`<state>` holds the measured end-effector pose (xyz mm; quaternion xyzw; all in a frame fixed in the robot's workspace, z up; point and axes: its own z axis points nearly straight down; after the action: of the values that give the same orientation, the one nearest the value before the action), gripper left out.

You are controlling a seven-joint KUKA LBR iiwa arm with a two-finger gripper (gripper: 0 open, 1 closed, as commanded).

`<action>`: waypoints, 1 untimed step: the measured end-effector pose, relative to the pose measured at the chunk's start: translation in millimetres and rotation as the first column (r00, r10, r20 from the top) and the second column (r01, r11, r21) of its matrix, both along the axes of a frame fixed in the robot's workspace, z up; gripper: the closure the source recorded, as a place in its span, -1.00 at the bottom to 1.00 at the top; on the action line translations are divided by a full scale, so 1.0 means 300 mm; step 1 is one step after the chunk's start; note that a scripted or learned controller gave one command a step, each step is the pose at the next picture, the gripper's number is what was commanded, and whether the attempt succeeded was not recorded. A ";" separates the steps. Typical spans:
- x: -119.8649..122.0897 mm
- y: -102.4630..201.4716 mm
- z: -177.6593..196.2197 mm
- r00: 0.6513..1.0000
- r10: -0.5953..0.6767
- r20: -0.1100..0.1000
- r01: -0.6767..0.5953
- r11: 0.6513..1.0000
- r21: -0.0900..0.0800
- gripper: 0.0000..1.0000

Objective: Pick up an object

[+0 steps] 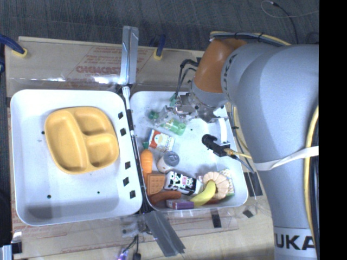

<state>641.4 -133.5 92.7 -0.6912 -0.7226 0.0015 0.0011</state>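
Close beside the pincer (179,110) lies a green object (174,127); the approach step seems in hand. If the pincer is spread I cannot tell; next it must grip.

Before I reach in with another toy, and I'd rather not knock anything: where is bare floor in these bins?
Best room: the left bin, a wide bare strip between the yellow tray and its near wall. The right bin is crowded at its near end, with carrot, waffle and banana packed together, and the pincer hangs over its far end.
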 end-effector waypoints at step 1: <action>-0.237 0.041 -0.003 1.000 0.005 0.001 -0.005 1.000 0.001 -1.00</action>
<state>570.3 -121.1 91.7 -0.6895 -0.7243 0.0009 0.0009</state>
